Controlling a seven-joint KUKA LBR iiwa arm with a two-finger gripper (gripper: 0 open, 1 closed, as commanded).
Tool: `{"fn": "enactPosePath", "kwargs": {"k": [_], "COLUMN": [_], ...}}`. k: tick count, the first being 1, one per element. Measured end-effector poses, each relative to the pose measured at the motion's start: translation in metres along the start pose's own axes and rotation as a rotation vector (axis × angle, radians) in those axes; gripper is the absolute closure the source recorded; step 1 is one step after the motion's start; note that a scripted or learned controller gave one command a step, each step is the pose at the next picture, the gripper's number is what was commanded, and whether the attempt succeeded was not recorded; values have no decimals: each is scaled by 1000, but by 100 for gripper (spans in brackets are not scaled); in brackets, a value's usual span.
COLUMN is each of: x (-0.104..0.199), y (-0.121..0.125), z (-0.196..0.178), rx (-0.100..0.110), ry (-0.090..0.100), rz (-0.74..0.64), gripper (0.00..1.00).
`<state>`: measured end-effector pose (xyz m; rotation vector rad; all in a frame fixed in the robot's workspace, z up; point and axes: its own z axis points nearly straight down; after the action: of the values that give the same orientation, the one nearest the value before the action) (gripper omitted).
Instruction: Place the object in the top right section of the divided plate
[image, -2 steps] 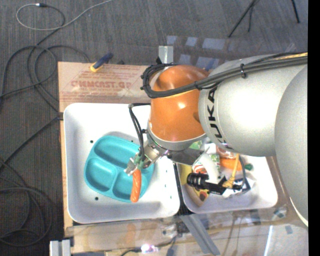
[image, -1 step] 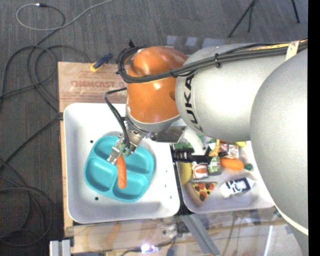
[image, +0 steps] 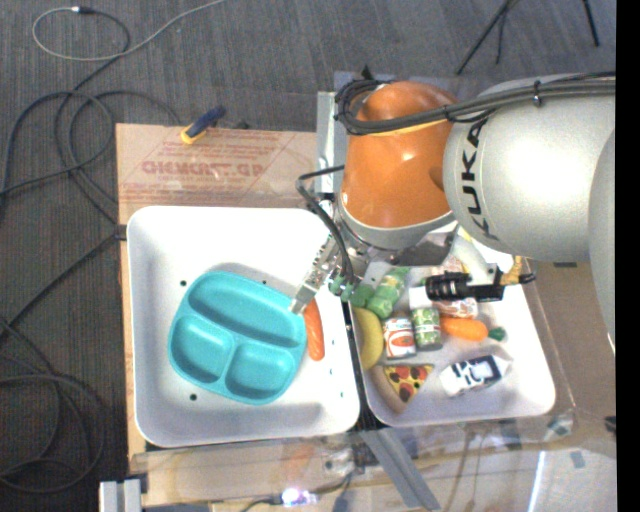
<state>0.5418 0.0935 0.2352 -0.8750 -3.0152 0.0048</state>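
You have the arm (image: 480, 160) filling the upper right of the frame, its orange band sitting above the seam between the two white bins, and the gripper (image: 303, 299) reaching down and to the left from it into the left bin (image: 160, 240). The thin metal fingers end at the upper right rim of the teal divided plate (image: 238, 337), which lies tilted in the middle of that bin. You cannot tell from this angle whether the jaws are spread or pressed together, because they read as one narrow strip. Just below and to the right of the tip, an orange sausage-shaped object (image: 315, 330) lies on the bin floor, right against the plate's right edge and outside its sections; whether the tip touches it is not clear. In the right bin (image: 530, 390) you see a cluster of toy foods: a yellow banana (image: 369, 338) along the left wall, a pizza slice (image: 405, 380) at the bottom, a small red and white can (image: 399, 338), a carrot (image: 468, 328) and a white and blue packet (image: 474, 372). A cardboard sheet (image: 215, 170) lies under the left bin toward the top of the frame.
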Motion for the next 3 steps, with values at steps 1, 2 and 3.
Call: {"fn": "enactPosePath", "kwargs": {"k": [1, 2, 3], "x": [59, 118, 34], "y": [33, 78, 101], "z": [49, 8, -10], "rx": [0, -2, 1], "ry": [3, 2, -1], "rz": [-129, -179, -408], "gripper": [100, 100, 100]}}
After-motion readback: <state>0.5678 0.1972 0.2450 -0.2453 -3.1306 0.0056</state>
